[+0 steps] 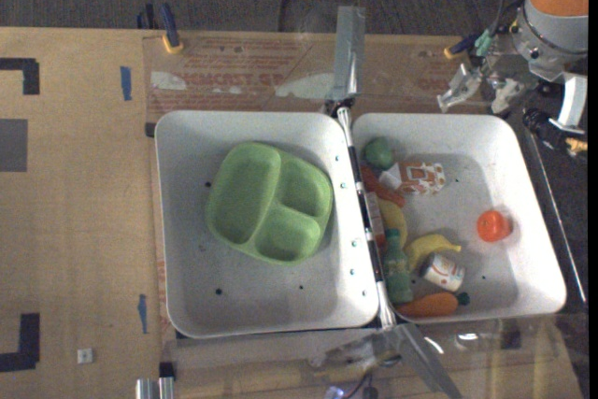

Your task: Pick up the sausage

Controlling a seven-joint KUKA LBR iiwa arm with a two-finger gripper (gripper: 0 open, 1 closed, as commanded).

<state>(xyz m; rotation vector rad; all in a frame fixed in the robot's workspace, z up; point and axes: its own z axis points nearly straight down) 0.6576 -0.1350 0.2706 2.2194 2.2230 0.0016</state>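
The sausage (384,188) is a reddish-brown link lying against the left wall of the right bin (523,192). It sits just below a green ball (378,152) and beside a small white and orange carton (422,177). My gripper (481,92) hangs at the far right, over the bench just behind the right bin's back rim. It is well up and to the right of the sausage. Its two pale fingers stand apart, open, with nothing between them.
A round orange fruit (492,225), banana (433,246), small can (443,271), carrot (430,305) and green bottle (398,268) also lie in the right bin. The left bin (182,201) holds a green divided plate (270,200). A metal bar (348,51) stands behind the bins.
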